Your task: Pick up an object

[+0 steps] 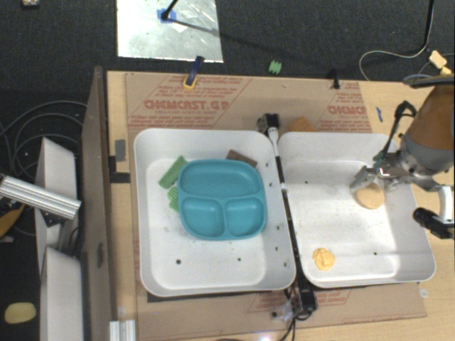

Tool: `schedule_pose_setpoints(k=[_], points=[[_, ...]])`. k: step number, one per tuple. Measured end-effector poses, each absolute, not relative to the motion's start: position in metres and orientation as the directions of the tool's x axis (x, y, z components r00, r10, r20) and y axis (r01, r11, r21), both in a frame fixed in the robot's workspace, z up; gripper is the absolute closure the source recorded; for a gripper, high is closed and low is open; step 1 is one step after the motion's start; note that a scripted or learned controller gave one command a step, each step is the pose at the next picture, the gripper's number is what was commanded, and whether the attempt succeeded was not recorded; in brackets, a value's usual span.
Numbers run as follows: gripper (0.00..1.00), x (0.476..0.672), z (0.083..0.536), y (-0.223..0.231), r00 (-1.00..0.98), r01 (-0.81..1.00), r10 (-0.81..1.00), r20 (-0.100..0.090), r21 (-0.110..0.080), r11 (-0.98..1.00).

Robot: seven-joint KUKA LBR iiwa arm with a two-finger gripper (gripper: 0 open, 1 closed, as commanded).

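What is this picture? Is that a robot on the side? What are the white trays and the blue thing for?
Yes, that is a robot arm, grey with an orange band, reaching in from the right. The camera looks down from above the bench. On the bench are two shallow white bins side by side. The left bin holds a blue divided plate with green pieces and a brown piece peeking out beside it. The right bin holds two small tan lumps: one near the front edge, and one right under the robot's hand. The robot's job is to pick something up. The hand sits just over that lump, but I can't tell whether it has gripped it.
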State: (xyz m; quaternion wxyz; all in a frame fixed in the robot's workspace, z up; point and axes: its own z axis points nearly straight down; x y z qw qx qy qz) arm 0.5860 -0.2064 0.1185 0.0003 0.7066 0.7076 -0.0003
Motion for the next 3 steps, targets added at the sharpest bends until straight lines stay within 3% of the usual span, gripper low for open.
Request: schedule_pose_setpoints(k=[1, 2, 3], points=[[0.00, 0.579, 0.088, -0.207, -0.003, 1.000, 1.000, -0.005, 0.011, 0.003], [1.00, 0.582, 0.103, -0.207, -0.004, 1.000, 1.000, -0.006, 0.021, 0.004], [1.00, 0.525, 0.145, -0.206, 0.001, 1.000, 1.000, 0.001, -0.001, -0.001]])
